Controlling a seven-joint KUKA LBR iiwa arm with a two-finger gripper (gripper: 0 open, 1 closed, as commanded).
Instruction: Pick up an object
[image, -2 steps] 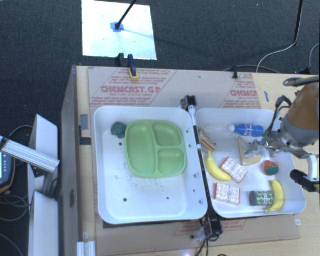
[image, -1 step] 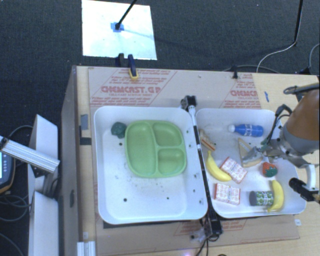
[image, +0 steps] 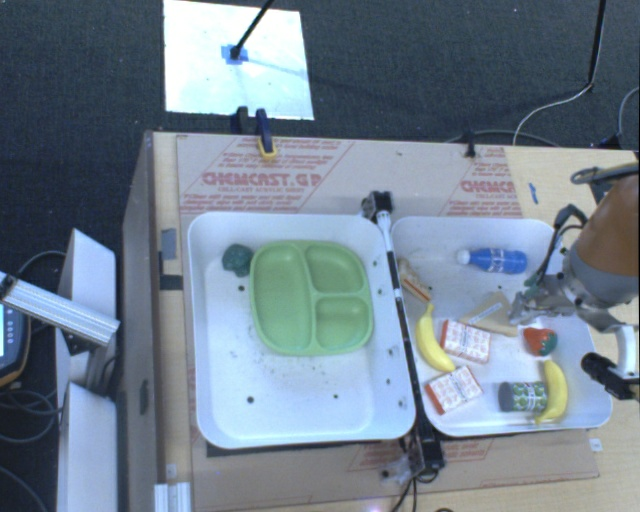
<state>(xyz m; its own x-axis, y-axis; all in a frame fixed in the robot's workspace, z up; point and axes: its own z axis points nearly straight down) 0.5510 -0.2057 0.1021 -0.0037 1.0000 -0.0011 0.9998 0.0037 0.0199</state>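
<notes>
Hovering over the right bin (image: 590, 415), the gripper (image: 527, 303) was seen w/ the strawberry (image: 540, 341) just below-right; finger state couldn't be told.

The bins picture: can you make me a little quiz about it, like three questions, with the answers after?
1. True or false: the green tray lies in the left bin.
2. How many bananas are in the right bin?
3. Which thing lies nearest the gripper? A) the blue bottle B) the red and green strawberry toy C) the dark green ball

Key
1. True. The tray has three compartments and sits beside the dark green ball.
2. Two: one banana by the divider, another banana beside the dark can.
3. B.
</notes>
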